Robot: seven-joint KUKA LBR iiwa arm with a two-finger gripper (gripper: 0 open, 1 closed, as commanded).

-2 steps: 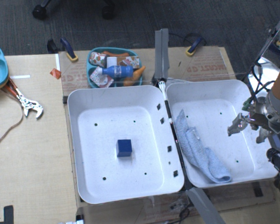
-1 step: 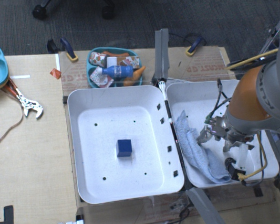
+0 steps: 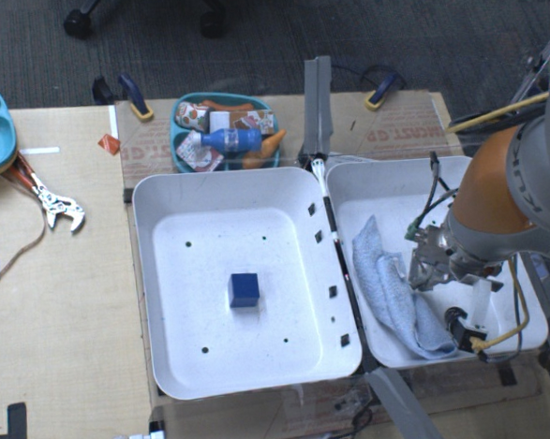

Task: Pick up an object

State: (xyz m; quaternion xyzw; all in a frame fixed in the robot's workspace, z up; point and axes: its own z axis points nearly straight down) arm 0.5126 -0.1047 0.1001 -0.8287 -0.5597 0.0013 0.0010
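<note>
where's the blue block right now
In the camera view, the blue block sits near the middle of the left bin, apart from the cloth lying in the right bin.

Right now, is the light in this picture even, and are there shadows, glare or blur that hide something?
In the camera view the light is soft and even; the blue block casts hardly any shadow on the left bin. No strong glare on the white plastic. The gripper, over the light blue cloth in the right bin, looks slightly soft.
</note>
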